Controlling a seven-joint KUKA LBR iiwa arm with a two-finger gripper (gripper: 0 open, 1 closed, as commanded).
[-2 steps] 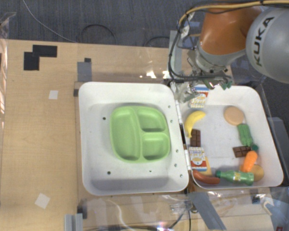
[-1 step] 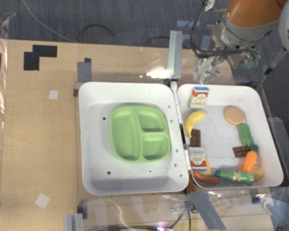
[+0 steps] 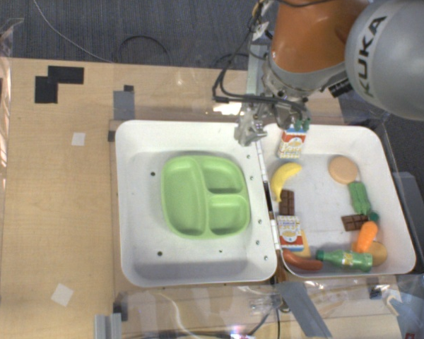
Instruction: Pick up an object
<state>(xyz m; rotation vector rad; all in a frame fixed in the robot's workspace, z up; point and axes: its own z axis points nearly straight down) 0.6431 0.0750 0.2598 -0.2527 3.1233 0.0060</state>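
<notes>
In the camera view, two white bins are seen side by side on the wooden counter (image 3: 49,210). The left bin (image 3: 138,260) is occupied by a green divided tray (image 3: 203,195). The right bin (image 3: 389,189) is taken as the landmark.

The gripper (image 3: 272,122) is positioned above the far left corner of the right bin, below the orange band (image 3: 307,30) of the arm. Whether the gripper is released or clenched cannot be told, as its tip is obscured by metal parts and cables.

A small carton (image 3: 292,144) is located just beside the gripper, inside the far left corner of the right bin. A banana (image 3: 283,177) is placed nearer, along the left wall, followed by a chocolate bar (image 3: 287,202) and a second carton (image 3: 290,234). A sausage (image 3: 302,262) and a green bottle (image 3: 346,260) are found along the near wall. An orange carrot (image 3: 366,236) and a brown block (image 3: 352,222) are set in the near right area, with a green item (image 3: 360,197) and a tan round disc (image 3: 343,169) beyond.
</notes>
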